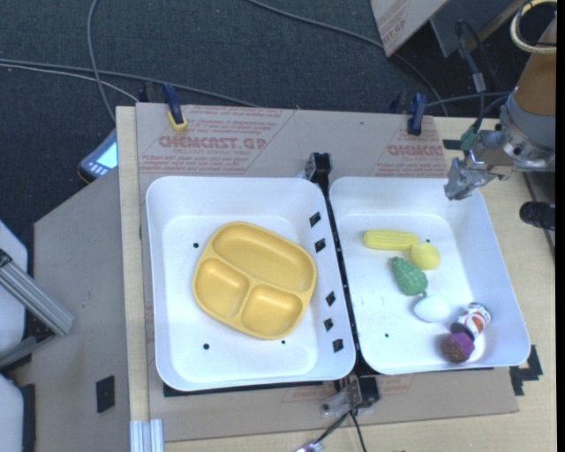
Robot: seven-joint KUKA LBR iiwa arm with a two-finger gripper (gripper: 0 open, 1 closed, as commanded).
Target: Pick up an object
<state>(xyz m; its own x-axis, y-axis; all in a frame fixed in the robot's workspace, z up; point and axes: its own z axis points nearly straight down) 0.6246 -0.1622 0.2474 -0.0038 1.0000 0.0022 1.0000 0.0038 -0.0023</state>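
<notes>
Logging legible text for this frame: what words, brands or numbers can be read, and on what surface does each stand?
"CHEMCAST GP", red print on the board's protective film, above the left bin.
A second red print of the same style on the film above the right bin: too blurred to read for certain.
Cardboard box at the top edge: markings too small to read.
</notes>
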